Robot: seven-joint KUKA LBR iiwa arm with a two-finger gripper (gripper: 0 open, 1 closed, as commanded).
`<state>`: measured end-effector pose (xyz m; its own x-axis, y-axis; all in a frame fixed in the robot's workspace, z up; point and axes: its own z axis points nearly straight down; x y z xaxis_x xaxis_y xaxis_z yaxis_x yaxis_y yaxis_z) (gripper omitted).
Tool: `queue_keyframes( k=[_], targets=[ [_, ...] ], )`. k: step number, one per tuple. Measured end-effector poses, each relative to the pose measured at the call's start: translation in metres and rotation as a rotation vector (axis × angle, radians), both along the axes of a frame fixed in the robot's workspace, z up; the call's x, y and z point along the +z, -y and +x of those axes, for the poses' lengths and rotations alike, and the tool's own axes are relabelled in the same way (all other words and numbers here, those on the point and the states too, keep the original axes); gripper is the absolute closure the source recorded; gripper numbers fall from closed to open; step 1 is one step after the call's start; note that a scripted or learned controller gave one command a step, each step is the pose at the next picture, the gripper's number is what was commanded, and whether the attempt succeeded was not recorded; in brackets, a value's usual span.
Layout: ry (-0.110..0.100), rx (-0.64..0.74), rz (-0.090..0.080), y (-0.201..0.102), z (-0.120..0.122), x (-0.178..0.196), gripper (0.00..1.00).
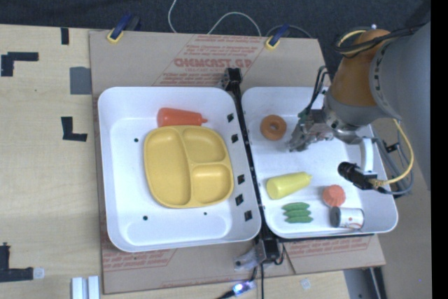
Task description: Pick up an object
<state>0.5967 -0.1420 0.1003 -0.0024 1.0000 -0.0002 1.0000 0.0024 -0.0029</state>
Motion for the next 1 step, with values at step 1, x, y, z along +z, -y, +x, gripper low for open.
queue_keyframes(
  k=[1],
  targets=[
    [0.005,-0.001,-0.001,0.0055,0.0074,0.0474,1.0]
  ],
)
